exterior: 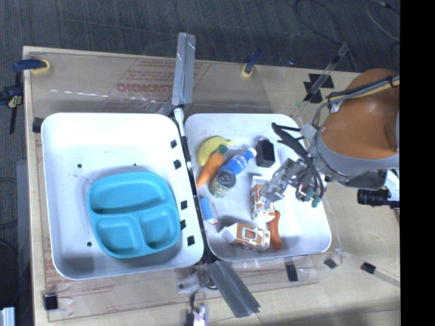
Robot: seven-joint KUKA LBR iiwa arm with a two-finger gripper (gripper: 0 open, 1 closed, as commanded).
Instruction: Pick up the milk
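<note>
1. While the gripper (pixel 272 190) hovers low over the right bin (pixel 312 240), note you cannot tell its state from this slanted view.
2. You'll find what looks like the milk carton (pixel 259 200), white with brown-orange print, right beneath the gripper; touching or just above, can't say.
3. Second carton (pixel 248 234) of similar print lies near the bin's front wall, beside an orange-brown piece (pixel 274 231). Risk: you grab the wrong one.
4. Crowding risk: blue bottle (pixel 235 164), carrot (pixel 209 169), banana (pixel 211 147), can (pixel 221 185) and a black object (pixel 264 152) sit just left and behind. A drifting descent could nudge them.
5. Carton looks tilted; a pinch on its edge may slip.
6. Left bin (pixel 61 182) holds a blue tray (pixel 133 213), well apart, no concern.
</note>
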